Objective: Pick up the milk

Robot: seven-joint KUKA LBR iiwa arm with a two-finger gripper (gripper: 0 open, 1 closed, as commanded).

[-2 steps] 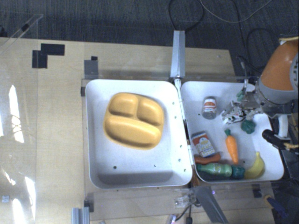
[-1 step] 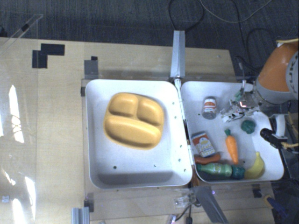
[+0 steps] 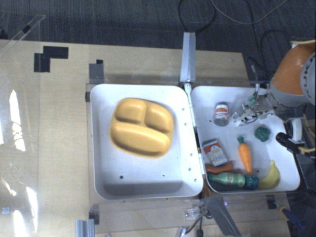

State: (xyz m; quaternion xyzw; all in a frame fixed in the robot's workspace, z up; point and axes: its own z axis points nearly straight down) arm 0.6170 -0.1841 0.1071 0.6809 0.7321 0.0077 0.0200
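The left bin [image 3: 98, 147] holds a big yellow bread loaf [image 3: 141, 127]. In the right bin [image 3: 202, 95] lie a small can [image 3: 221, 113], a milk carton [image 3: 215, 153], a carrot [image 3: 245, 155], a banana [image 3: 270, 176], a green bottle [image 3: 229, 180] and a small green thing [image 3: 262, 133]. The gripper [image 3: 248, 113] hangs above this bin, near the can, and touches nothing.

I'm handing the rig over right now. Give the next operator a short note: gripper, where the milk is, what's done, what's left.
Gripper: over the upper part of the right bin, near the small can; nothing visibly between its fingers.
Milk: the small carton lies flat near the right bin's left wall, apart from the gripper, with the carrot to its right and the green bottle just below.
Done: nothing picked.
Left: move over the milk, descend, grasp, lift.
The left bin holds the yellow bread.
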